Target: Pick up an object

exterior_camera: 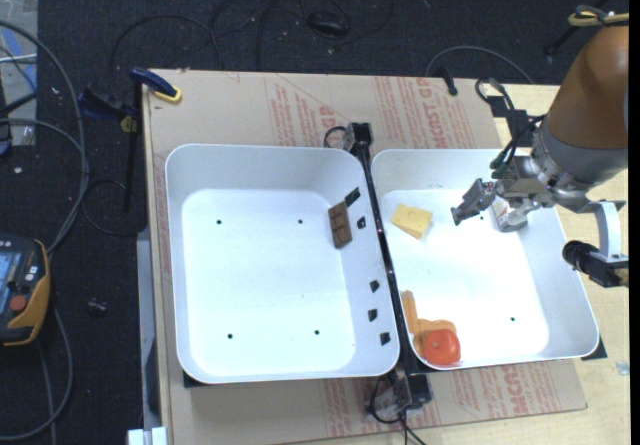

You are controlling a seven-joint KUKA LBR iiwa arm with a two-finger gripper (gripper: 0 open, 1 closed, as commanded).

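My gripper (488, 214) hangs over the upper middle of the right bin (570, 318), its fingers apart and nothing between them. A yellow wedge-shaped block (411, 221) lies a short way to its left, near the bin's upper left corner. A red ball-like object (439, 344) rests in the bin's lower left corner, with an orange stick-shaped piece (410, 310) touching it from above. In the left bin (200, 173) a small brown block (340, 226) lies against the right wall.
The grey arm with its orange band (598, 83) comes in from the right above the right bin's upper edge. A black divider with clips (378, 263) runs between the bins. Cables (330, 18) and a blue-yellow clamp (152, 85) lie beyond the cardboard.
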